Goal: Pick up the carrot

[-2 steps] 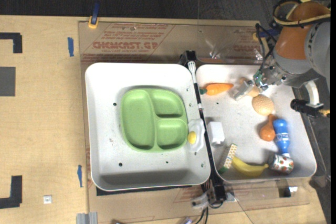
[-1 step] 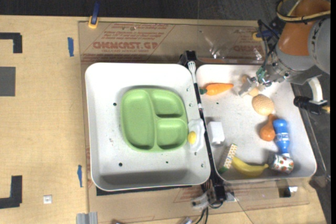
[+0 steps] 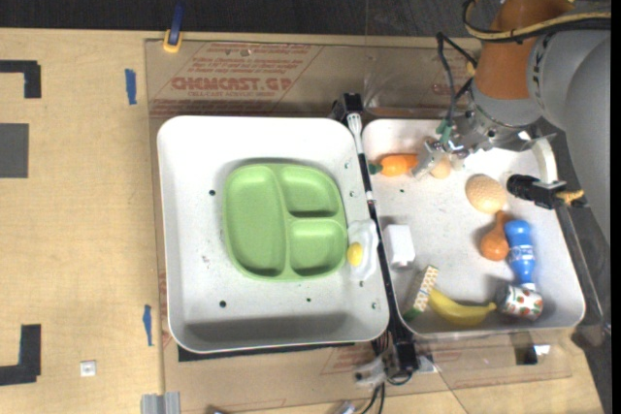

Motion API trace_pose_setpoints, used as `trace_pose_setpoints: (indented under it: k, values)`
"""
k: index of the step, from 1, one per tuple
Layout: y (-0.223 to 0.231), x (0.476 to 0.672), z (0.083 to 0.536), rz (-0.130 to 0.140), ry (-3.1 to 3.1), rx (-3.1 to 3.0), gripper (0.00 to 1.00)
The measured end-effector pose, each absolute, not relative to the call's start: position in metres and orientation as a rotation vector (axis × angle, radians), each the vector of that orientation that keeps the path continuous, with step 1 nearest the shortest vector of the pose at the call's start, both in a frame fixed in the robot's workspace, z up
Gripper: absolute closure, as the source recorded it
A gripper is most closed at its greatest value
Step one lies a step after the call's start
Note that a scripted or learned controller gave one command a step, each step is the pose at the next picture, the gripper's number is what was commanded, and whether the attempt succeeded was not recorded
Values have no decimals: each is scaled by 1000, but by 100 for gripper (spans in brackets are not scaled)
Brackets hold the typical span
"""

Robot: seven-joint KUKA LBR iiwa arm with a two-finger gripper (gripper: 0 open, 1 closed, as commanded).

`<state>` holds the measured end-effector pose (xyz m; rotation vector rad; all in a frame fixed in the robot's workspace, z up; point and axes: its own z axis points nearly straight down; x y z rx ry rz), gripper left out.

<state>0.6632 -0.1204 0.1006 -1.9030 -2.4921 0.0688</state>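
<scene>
The carrot [image 3: 396,164], a short orange piece with a green tip, lies near the back left corner of the right bin [image 3: 572,291], close to the divider between the bins. My gripper [image 3: 437,153] hangs low just to the right of the carrot, a small gap away from it. The arm comes in from the upper right, its orange band above the back edge of the bin. Nothing shows as held.
The right bin also holds a beige egg [image 3: 485,192], an orange piece [image 3: 494,242], a blue bottle [image 3: 519,247], a spotted ball [image 3: 524,302], a banana [image 3: 461,307] and a white block [image 3: 398,244]. The left bin [image 3: 194,305] carries a green divided plate [image 3: 284,219].
</scene>
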Motion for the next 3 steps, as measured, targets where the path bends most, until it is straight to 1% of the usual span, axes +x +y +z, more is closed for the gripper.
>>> trace_pose_setpoints:
  k: [1, 2, 3]
  values:
    - [-104, 667, 89, 14, -2504, -1899, 0]
    - [-100, 662, 89, 38, -2175, -2225, 0]
    - [-180, 557, 89, 2, -2156, -2292, 0]
